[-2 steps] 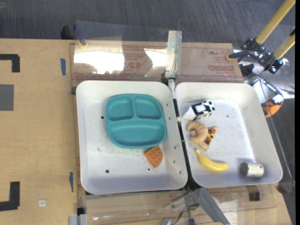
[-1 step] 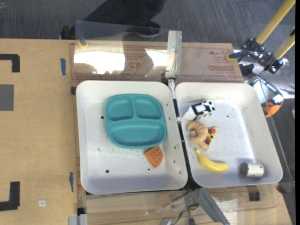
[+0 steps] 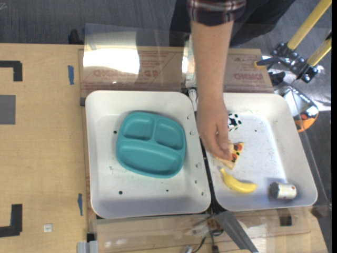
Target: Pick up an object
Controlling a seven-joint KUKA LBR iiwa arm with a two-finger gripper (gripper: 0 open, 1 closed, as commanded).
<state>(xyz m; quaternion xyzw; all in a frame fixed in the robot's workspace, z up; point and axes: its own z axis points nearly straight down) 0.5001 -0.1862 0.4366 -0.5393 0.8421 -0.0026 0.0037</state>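
Observation:
The right bin (image 3: 274, 141) holds a yellow banana (image 3: 238, 184) near its front and a small grey and red can (image 3: 283, 191) lying at the front right corner. A small black and white object (image 3: 234, 122) lies toward the back left of that bin. A person's hand (image 3: 218, 141) reaches down into the bin from the top of the view and touches an orange, pizza-like piece (image 3: 235, 154). A grey and orange part of the robot arm (image 3: 304, 116) sits just outside the bin's right rim.
A teal divided plate (image 3: 151, 144) lies in the left bin (image 3: 100, 157). The person's forearm (image 3: 210, 67) in a plaid sleeve crosses the divider between the bins. Yellow bars and a black clamp (image 3: 295, 62) stand at the back right.

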